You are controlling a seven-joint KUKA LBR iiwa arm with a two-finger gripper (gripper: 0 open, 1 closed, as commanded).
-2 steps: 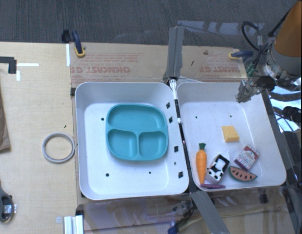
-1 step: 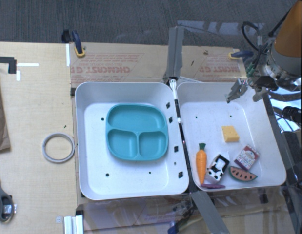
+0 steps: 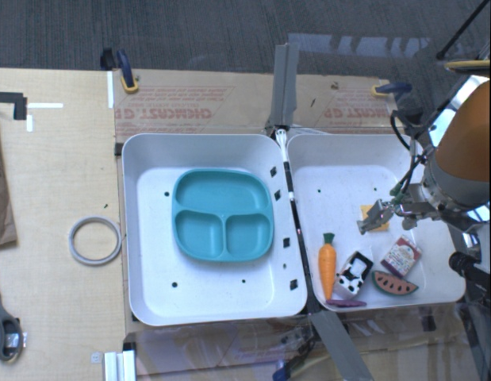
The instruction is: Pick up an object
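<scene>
while the claw [image 3: 374, 217] hangs low over the flat yellow piece [image 3: 375, 213] in the right white bin [image 3: 332, 161] (fingers' spread i cannot tell), the reach-and-grasp step seems underway; next it likely needs closing, then lifting.

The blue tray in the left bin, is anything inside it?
No, the blue tray has three hollow sections, and all three look bare. It lies flat in the left bin, so whatever might be underneath it is covered.
</scene>
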